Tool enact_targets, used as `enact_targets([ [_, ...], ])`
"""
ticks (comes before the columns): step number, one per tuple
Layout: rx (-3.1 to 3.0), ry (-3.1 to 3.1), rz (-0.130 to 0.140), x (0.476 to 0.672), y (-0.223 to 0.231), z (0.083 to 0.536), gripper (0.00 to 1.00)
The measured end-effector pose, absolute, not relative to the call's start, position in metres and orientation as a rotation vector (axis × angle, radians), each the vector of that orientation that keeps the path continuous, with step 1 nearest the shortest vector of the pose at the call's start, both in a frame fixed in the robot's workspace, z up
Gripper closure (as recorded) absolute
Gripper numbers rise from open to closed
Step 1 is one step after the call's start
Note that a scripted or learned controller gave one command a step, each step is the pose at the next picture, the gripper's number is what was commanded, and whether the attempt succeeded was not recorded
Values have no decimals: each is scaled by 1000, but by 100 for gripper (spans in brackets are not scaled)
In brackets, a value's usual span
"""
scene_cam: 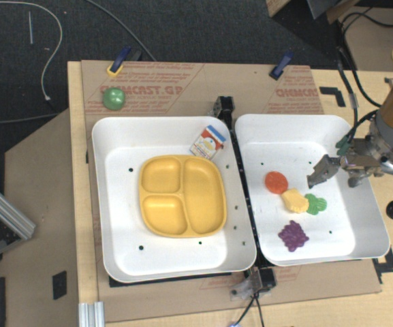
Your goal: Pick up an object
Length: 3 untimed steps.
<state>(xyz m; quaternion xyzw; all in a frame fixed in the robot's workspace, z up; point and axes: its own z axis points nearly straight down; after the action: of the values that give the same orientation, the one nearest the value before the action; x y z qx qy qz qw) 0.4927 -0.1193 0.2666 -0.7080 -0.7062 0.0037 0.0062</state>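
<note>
You have a brown cardboard-covered bench (182, 80) carrying two shallow white plastic bins side by side. The left bin (114, 182) holds a yellow plastic plate with three compartments (182, 196), lying flat near its middle. Just beyond the plate's far right corner, a small white carton with red and blue print (208, 142) leans against the bin's far wall.

The right bin (278, 142) holds the small items you might pick, all grouped in its middle and near half. An orange-red round piece (276, 182) lies farthest from you. Just beside it, towards the near right, sits a pale yellow lumpy piece (294, 200), and a green leafy-looking piece (315, 204) touches that one on its right. A purple bunch of toy grapes (293, 236) lies apart from them, closer to the near wall.

The grey arm reaches in over the right bin's right side. Its gripper (321, 172) hangs above the bin floor, up and right of the orange-red piece, with nothing visibly between its fingers; you cannot tell from here how wide they stand.

Outside the bins, a small green ball (114, 99) rests on the cardboard beyond the left bin's far left corner.
</note>
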Motion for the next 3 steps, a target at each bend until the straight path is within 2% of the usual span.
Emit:
enact_targets([
  [1,-2219,-2220,0,495,-119,272,0],
  [2,-2217,-2217,5,484,-119,217,0],
  [3,-2217,-2215,5,489,-120,173,0],
])
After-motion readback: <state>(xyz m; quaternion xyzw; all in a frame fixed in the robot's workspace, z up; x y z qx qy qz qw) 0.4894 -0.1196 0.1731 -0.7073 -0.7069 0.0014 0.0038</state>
